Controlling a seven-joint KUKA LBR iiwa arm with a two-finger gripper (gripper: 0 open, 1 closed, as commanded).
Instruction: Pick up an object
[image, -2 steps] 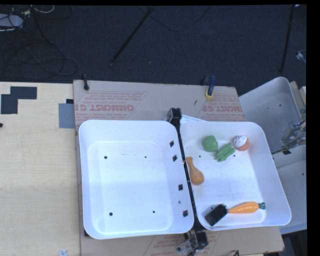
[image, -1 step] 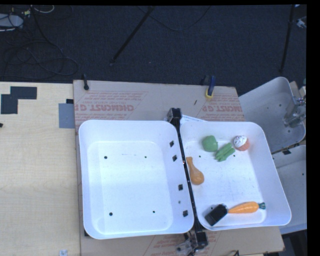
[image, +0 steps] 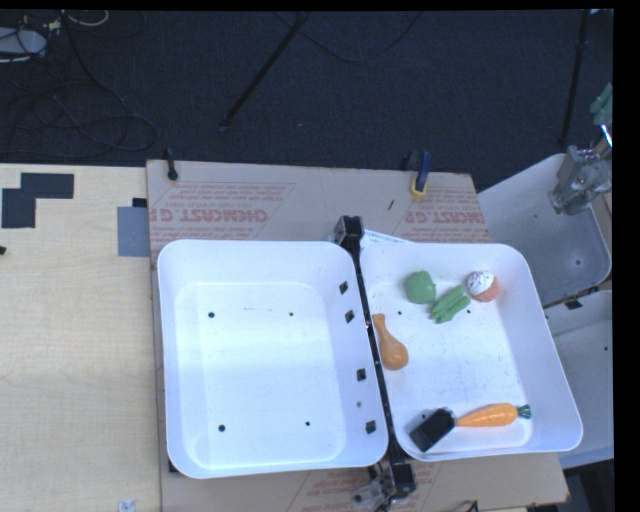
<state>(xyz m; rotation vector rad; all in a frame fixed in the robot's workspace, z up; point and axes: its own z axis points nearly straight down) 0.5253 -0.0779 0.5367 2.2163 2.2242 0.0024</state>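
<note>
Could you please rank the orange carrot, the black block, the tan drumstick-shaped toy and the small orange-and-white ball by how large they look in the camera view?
1. orange carrot, clearly the longest.
2-3. black block and tan drumstick-shaped toy: they look alike in size, so no ranking.
4. orange-and-white ball, the smallest.

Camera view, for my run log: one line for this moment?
gripper: beyond right bin's far corner | right white bin: orange carrot, black block, green pieces | nothing held

Bright, even overhead light; picture soft.
I see glare washing the left bin (image: 250, 360) floor, well away from the gripper (image: 580, 185); behind the gripper the backdrop is dim. Shadows faint, fine detail blurry.
</note>
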